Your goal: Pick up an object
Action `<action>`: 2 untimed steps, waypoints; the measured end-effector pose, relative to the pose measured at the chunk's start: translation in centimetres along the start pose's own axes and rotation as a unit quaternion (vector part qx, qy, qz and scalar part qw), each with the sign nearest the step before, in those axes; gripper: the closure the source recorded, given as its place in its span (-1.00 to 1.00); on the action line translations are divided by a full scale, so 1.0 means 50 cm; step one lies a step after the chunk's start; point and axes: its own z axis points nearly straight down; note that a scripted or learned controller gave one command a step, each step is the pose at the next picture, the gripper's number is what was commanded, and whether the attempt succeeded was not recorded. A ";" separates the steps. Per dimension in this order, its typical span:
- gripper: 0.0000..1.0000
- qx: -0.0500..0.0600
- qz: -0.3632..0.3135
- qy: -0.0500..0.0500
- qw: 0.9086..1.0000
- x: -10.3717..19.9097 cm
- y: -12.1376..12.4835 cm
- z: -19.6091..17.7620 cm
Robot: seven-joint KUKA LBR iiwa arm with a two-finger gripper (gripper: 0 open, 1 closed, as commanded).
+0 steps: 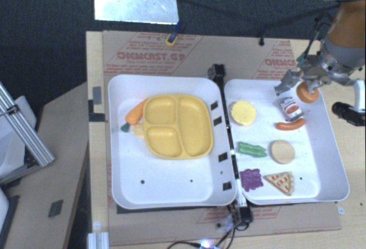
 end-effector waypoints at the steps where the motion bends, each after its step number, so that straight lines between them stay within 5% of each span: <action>1: -1.00 0.000 0.000 0.000 1.000 0.013 -0.007 0.090; 2: -1.00 0.000 -0.001 0.000 1.000 0.021 -0.001 0.175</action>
